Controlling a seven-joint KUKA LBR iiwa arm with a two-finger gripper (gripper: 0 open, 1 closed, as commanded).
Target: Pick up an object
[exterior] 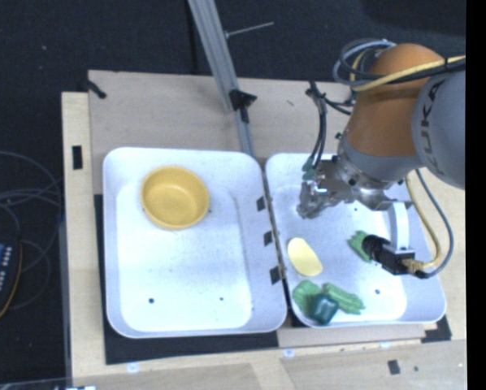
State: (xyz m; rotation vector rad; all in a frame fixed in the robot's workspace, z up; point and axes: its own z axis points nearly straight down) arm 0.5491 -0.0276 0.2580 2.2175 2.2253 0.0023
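The arm's fingers (310, 202) hang over the far left part of the right bin (422, 303); whether they are spread or closed cannot be told. A pale yellow object (305, 257) lies just near of them. Green objects (326, 300) sit at the near edge. A yellow bowl (175, 197) rests in the left bin (186, 299).

I have a single fixed camera mounted above the pale wooden bench (170, 108), looking down at a slant from a moderate height, framing both shallow white plastic bins (186, 315) side by side, with the grey orange-banded arm (397, 96) entering from the frame's right and dark floor around the bench.
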